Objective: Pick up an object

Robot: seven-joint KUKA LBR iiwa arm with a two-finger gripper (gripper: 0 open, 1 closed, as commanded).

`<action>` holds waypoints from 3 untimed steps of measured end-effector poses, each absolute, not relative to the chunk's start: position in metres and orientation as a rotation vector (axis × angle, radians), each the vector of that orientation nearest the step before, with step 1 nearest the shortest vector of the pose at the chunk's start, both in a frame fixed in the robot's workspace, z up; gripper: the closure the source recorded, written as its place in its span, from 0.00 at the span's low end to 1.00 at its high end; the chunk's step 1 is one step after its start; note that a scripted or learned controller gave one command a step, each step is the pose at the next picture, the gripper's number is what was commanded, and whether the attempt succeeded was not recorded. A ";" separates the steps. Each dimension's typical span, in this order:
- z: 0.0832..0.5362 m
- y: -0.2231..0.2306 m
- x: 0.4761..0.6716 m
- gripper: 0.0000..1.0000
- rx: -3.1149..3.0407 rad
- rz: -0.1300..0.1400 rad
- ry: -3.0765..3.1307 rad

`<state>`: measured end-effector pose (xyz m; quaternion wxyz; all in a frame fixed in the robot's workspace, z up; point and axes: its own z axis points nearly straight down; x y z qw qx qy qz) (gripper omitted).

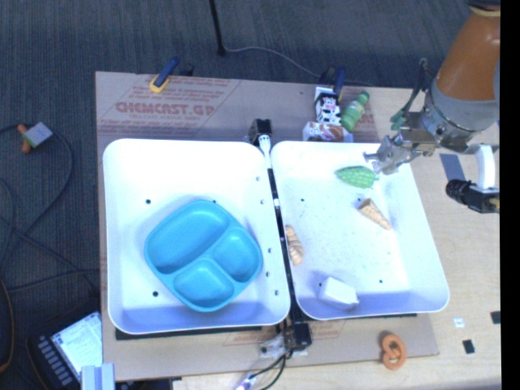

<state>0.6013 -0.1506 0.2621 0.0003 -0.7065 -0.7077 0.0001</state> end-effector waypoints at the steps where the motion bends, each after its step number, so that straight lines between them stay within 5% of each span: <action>1: 0.251 -0.110 0.544 1.00 -2.220 0.002 -2.222; 2: 0.244 -0.049 0.502 1.00 -2.219 0.002 -2.222; 3: 0.245 0.019 0.484 1.00 -2.218 0.002 -2.222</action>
